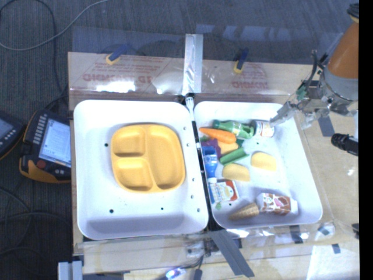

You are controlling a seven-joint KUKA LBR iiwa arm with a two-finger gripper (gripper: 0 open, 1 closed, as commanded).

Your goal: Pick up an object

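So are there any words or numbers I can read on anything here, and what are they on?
None can be read.
Clear sheet behind the bins: red print, reversed and blurred.
Carton: label too small.
Packet: print too small.
Handheld screen: blurred.

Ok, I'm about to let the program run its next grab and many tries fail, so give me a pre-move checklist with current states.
1. Hand over the right bin: ok, at its top right corner.
2. Hand holding nothing: cannot tell.
3. Target near the hand: ok, the green bottle lies just left of it.
4. Bottle free of neighbours: not ok, the carrot touches it.
5. Left bin out of the way: ok, it holds a yellow tray.
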